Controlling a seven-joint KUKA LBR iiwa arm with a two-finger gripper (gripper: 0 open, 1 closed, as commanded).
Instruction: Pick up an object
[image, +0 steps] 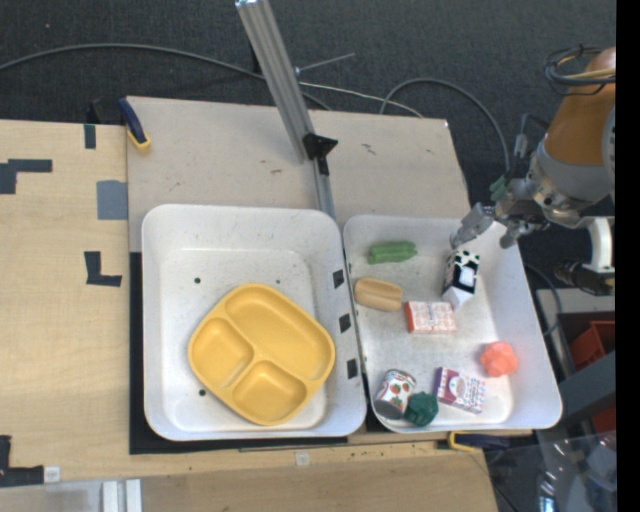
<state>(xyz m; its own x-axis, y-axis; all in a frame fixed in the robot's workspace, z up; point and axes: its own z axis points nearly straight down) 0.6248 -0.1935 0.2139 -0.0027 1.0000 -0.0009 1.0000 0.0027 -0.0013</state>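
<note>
Looking down: the left bin (160, 300) holds a yellow divided tray (262, 352); the right bin (530, 370) holds a green piece (391, 253), bread roll (378, 294), small cartons and an orange ball (498, 359). At the frame's upper right, my gripper (468, 238) hangs over the black-and-white cow carton (462, 274); whether it grips, I can't tell.

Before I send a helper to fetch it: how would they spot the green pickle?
Look in the right bin, along its far edge. The green pickle lies there, just beyond the tan bread roll. It is the only long green thing.
</note>
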